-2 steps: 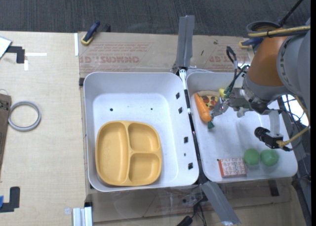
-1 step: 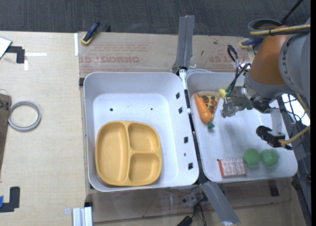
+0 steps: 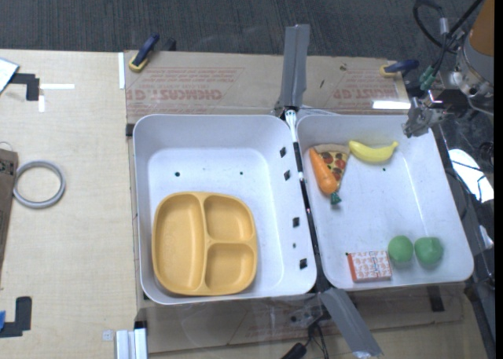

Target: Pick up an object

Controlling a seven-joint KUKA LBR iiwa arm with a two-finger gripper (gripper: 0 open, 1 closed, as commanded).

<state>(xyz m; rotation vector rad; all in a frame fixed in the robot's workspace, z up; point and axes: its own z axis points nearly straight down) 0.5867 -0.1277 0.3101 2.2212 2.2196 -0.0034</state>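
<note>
The right bin (image 3: pixel 393 200) holds a yellow banana (image 3: pixel 373 151), an orange carrot (image 3: pixel 323 174) lying against a pizza-slice toy (image 3: pixel 337 161), two green round fruits (image 3: pixel 401 249) (image 3: pixel 429 250), and a small red-and-white box (image 3: pixel 368 265). A yellow divided plate (image 3: pixel 206 241) lies in the left bin (image 3: pixel 143 192). My gripper (image 3: pixel 416 122) hangs over the right bin's far right corner, above and to the right of the banana and apart from it. Nothing shows held in it.
Cardboard (image 3: pixel 204 86) lies behind the bins, with blue clamps (image 3: pixel 144 51) (image 3: pixel 401 67) on it. A grey post (image 3: pixel 295 67) rises between the bins. A tape roll (image 3: pixel 36 184) rests on the wooden bench at left. Cables (image 3: pixel 440 27) trail from the arm at top right.
</note>
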